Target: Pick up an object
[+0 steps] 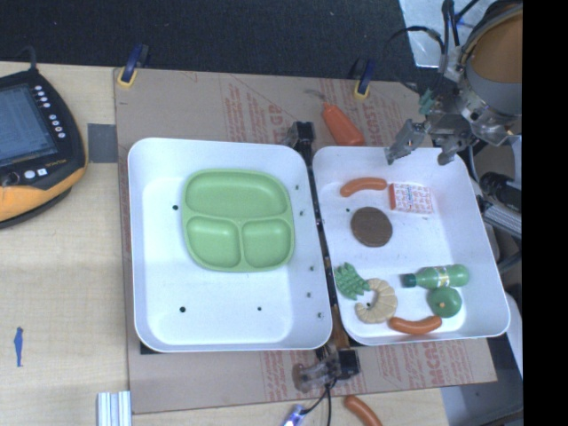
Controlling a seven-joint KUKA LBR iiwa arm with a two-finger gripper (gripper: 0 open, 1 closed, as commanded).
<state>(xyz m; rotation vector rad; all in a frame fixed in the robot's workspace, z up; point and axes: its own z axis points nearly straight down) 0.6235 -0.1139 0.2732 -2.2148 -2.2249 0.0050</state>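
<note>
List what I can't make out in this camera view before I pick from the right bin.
- Claw: small and dark above the right bin's far edge; finger spacing unreadable.
- Arm: cut off by the top and right edges.
- Patterned packet: print too small to read.
- Sausage below the bins: cut by the bottom edge.
- Handheld controller: cut by the left edge, screen unreadable.

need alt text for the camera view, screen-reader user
A grey robot gripper with open fingers hovers over the far edge of the right white bin, which holds toy food including a hot dog, a brown patty and a green bottle. The left bin holds a green divided tray.
</note>
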